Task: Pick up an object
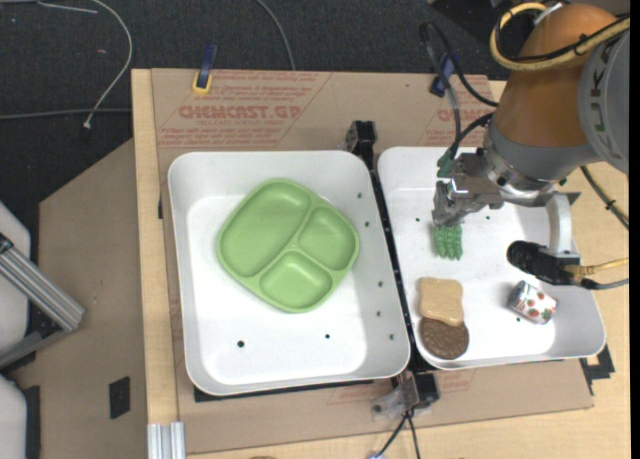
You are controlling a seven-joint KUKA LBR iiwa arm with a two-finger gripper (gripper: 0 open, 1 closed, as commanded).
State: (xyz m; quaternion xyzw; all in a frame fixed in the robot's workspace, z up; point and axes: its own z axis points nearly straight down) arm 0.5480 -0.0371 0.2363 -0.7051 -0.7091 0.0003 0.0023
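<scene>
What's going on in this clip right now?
A KUKA arm reaches in from the right over the right bin. Its gripper sits just above a small green object, apparently going for it; whether it has a grip can't be told. A tan block, a brown disc and a small white patterned item lie nearby. The left bin holds a green divided plate.

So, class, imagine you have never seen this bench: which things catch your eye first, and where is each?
The green divided plate lies alone in the left bin. Over the right bin, the arm's gripper hangs just above a small green object. Nearer the front sit a tan slice against a brown disc.
</scene>
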